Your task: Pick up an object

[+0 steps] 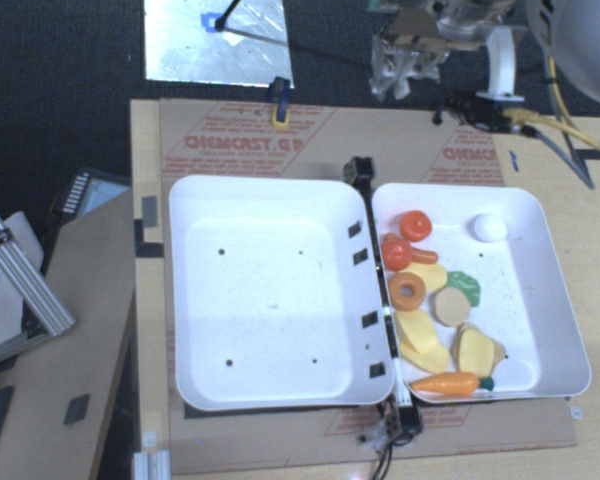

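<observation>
Tool sits high at top of view, above the far edge of the surface, well apart from both bins. It's a pale metal assembly under the grey arm; can't tell whether it's apart or together, too blurred. Nothing visible in its grip.

Two shallow white plastic bins side by side on a brown cardboard-covered surface w/ red print. Left bin shows bare white floor w/ a few small dark dots. Right bin carries all the toy food, bunched mostly along its left half:
- round red-orange tomato-like piece near the far-left part
- second red piece just below it, next to the divider
- small orange sausage-like bit touching that red piece
- orange ring, doughnut-shaped, near the middle-left
- green leafy piece to the right of the ring
- tan round disc just under the green piece, touching it
- yellow wedge-shaped pieces below the ring
- tan-and-yellow chunk near the front
- orange carrot w/ green tip lying along the front wall
- white ball alone at the far right, apart from the rest

Black clips run along the seam betw. bins. Yellow cables trail at right.
</observation>
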`<action>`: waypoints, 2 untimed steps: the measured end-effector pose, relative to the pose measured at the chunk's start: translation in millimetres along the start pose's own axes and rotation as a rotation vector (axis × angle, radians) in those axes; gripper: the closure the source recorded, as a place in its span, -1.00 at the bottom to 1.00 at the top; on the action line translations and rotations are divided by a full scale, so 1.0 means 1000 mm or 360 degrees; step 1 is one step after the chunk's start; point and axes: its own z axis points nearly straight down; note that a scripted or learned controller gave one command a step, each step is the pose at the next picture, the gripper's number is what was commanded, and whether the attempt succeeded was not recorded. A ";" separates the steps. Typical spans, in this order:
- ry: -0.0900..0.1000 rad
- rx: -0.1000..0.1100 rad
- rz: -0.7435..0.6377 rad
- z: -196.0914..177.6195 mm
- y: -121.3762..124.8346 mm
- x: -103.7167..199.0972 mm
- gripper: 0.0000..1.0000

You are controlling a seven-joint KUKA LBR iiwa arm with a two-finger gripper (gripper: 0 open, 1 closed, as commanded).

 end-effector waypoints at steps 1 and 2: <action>-0.0005 0.0022 0.0006 -0.019 0.011 0.033 1.00; -0.0008 0.0030 0.0016 0.001 0.007 -0.001 1.00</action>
